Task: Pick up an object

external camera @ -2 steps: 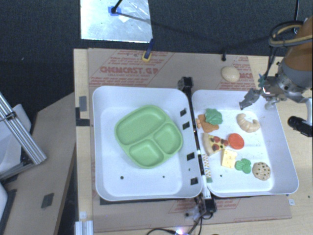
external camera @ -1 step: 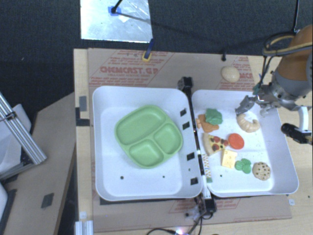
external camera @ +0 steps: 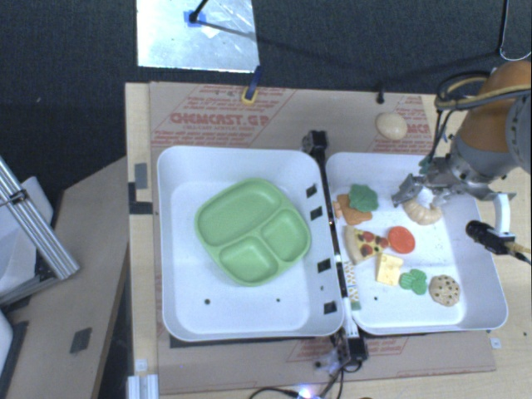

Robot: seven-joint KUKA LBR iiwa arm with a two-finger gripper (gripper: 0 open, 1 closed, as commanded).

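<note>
- The grey arm (external camera: pixel 490 131) reaches in from the right, orange band uppermost.
- The gripper (external camera: pixel 413 191) points down-left from the wrist.

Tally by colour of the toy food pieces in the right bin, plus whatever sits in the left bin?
Right bin:
Green: 2, leafy piece, broccoli
Orange/red: 2, carrot, tomato
Yellow: 1, cheese
Tan/brown: 2, croissant, cookie
Mixed: 1, pizza slice
Left bin:
Green: 1, divided plate
Total: 9
</note>
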